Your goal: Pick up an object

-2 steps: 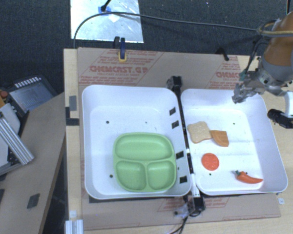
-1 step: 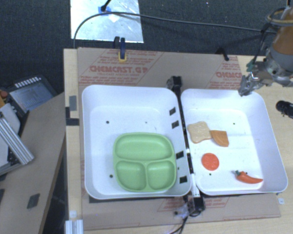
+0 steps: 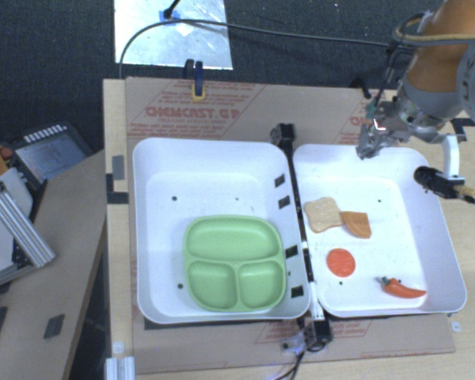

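Note:
The right bin [image 3: 427,212] holds a beige bread slice [image 3: 322,214], an orange-brown piece [image 3: 357,224] touching it on the right, a red disc [image 3: 340,262] and a small carrot [image 3: 402,289] near the front right corner. My gripper [image 3: 367,148] hangs over the bin's far edge, well behind and to the right of the bread slice. I see nothing between its fingers.
The left bin [image 3: 166,172] carries a green three-compartment plate [image 3: 234,262] at its front. A black divider clamp [image 3: 284,135] sits between the bins at the back. Clutter and a metal rail [image 3: 16,220] lie off the bench at left.

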Controlling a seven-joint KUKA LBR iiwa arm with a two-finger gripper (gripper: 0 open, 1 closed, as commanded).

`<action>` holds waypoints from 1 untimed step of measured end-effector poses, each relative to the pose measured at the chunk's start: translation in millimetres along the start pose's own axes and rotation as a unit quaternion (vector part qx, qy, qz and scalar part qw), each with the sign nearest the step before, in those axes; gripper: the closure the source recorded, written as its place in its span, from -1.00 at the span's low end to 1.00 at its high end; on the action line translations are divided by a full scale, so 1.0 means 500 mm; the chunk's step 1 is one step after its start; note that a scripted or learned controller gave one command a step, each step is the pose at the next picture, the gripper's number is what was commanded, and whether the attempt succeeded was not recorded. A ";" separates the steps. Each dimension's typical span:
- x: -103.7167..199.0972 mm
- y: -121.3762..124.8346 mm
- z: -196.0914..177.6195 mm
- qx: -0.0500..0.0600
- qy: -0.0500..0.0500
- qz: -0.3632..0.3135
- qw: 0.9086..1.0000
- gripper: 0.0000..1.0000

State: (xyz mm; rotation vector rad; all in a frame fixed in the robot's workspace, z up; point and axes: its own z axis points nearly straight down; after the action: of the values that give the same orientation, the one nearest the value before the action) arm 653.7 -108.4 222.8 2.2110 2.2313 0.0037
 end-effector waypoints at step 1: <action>0.109 -0.019 -0.012 0.000 0.000 0.000 1.000 1.00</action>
State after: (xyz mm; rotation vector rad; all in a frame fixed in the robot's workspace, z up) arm 643.6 -54.0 228.9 2.2117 2.2317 0.0032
